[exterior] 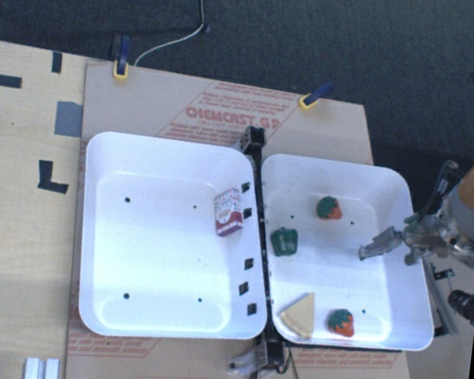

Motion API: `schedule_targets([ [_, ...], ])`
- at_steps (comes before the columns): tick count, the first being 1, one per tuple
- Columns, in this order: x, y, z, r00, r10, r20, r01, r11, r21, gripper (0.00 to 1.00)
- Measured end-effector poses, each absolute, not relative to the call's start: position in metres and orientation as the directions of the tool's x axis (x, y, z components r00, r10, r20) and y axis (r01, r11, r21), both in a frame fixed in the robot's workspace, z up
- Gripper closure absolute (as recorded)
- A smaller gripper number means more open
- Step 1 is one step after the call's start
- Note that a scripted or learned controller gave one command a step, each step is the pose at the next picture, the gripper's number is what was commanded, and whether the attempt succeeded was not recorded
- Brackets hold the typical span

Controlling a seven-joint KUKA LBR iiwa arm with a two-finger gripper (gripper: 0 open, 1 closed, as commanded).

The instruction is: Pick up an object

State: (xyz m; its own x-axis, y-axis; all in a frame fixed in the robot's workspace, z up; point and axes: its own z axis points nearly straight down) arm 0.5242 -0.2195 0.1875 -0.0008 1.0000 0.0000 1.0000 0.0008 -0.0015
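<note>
Two-finger grey gripper [378,246] over right white bin's [398,186] right side, finger state unreadable, pinching nothing visible; nearest pick candidate, small red-and-green strawberry-like toy [329,208], up-left of tip, green pepper-shaped toy [284,242] farther left, both apart from gripper.

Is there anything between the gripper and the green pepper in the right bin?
Nothing visible. The gripper hangs over the right side of the right bin, and bare white floor lies between it and the green pepper. The strawberries sit off that line, one above and one below.
</note>
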Motion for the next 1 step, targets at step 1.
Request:
schedule_targets([
  [1,0.5762,-0.224,0.3611,-0.004,1.0,-0.009,1.0,0.004,0.02,0.0],
])
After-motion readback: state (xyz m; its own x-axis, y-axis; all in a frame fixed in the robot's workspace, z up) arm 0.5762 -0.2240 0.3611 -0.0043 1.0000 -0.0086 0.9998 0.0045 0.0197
